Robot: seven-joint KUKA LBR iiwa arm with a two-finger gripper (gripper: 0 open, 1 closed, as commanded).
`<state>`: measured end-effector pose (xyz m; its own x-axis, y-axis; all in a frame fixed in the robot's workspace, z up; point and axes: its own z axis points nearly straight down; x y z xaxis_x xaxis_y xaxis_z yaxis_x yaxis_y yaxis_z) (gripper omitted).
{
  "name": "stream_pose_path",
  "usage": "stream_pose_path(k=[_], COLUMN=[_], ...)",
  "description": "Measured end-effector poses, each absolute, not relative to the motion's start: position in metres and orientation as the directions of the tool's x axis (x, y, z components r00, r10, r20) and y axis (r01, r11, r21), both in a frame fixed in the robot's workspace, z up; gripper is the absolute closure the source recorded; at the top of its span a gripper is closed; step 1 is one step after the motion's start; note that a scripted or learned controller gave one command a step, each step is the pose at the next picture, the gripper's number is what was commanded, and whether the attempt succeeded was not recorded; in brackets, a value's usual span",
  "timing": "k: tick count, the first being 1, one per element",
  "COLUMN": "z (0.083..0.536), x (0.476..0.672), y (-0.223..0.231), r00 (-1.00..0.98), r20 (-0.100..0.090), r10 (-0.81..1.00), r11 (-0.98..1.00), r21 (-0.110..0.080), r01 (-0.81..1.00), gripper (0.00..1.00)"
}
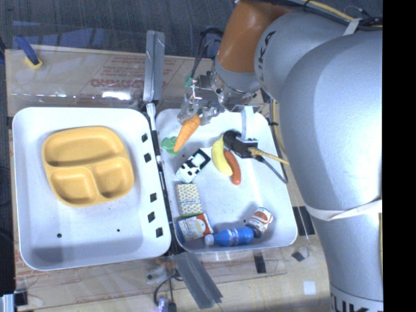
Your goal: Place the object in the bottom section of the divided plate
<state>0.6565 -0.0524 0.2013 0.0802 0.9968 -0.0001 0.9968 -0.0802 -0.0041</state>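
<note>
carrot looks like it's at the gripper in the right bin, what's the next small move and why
Probably lift it straight up. The carrot hangs tilted at the gripper, low over the right bin, while the yellow divided plate sits in the left bin, across the divider.

The carrot (186, 131) is a toy one, orange with a green leafy tuft at its lower end, hanging tilted in the upper middle of the frame over the top left corner of the right bin, its thick end up between the gripper (197, 110) fingers. The divided plate (88, 164) is yellow, rounded, lying flat in the left bin toward the left of the frame, one wide section along its top, two smaller ones below, all bare
</note>
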Motion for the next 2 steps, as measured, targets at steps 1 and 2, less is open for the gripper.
stream_pose_path(k=[1, 2], z=[0.239, 0.235], x=[0.657, 0.646], y=[0.019, 0.077], r00=[-0.146, -0.031], r20=[0.000, 0.000], r10=[0.989, 1.000], r11=[0.146, 0.031], r21=[-0.001, -0.005], r01=[0.989, 0.999], gripper=[1.00, 1.00])
